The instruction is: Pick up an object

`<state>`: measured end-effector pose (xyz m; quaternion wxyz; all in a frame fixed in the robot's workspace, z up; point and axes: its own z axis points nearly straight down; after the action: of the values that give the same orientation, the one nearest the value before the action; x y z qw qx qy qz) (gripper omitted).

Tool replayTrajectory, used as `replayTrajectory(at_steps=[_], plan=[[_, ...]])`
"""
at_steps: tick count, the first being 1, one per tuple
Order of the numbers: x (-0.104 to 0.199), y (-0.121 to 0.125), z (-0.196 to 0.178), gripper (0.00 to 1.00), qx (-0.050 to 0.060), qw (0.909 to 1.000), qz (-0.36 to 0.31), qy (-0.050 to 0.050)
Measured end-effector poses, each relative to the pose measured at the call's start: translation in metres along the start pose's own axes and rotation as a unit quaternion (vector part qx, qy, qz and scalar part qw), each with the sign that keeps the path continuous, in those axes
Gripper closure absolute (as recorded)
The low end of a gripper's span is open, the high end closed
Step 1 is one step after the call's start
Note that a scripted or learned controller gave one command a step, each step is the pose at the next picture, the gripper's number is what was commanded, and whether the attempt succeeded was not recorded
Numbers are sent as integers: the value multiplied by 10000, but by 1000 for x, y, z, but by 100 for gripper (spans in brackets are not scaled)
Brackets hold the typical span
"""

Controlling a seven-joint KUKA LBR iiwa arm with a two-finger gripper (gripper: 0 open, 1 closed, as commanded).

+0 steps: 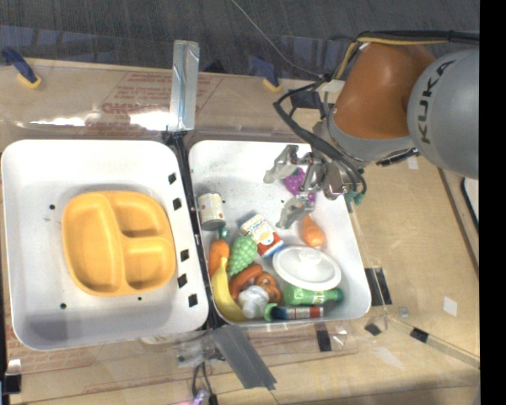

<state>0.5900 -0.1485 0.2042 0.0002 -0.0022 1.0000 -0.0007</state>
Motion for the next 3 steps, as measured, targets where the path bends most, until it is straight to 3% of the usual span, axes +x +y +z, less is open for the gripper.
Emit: replayTrajectory(at_steps=[1, 2, 3], plan=[[70, -13, 89, 0, -19, 10000, -89, 40], [102, 27, 112, 0, -11, 9942, 1076, 4], [100, 27, 102, 100, 2, 9945, 1044, -17]])
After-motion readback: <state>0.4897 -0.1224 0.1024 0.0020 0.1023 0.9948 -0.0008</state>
